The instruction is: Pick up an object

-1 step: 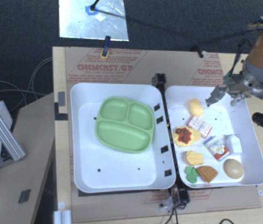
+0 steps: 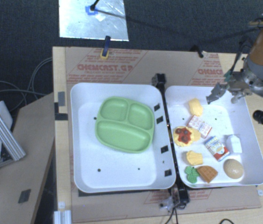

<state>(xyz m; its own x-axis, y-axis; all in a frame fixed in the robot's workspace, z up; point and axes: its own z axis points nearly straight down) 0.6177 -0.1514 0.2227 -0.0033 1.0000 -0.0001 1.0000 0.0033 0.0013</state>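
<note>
1. Left bin [image 2: 82,139]: holding a green divided plate [image 2: 124,124].
2. Right bin [image 2: 250,139]: scattered with toy food.
3. Gripper [image 2: 225,93]: above the right bin's far edge, fingers spread, gripping nothing.
4. Yellow piece [image 2: 196,107]: nearest, just left of the fingers.
5. Further toward the camera: pizza slice [image 2: 185,136], white carton [image 2: 217,148], egg [image 2: 233,168], waffle [image 2: 207,173], broccoli [image 2: 192,174].

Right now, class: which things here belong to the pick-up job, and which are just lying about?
Belong to the job:
gripper, open, above the right bin
yellow piece, nearest it
pizza slice
red-and-white packet
small carton
egg

Just lying about:
green divided plate in the left bin
foil sheet
</note>
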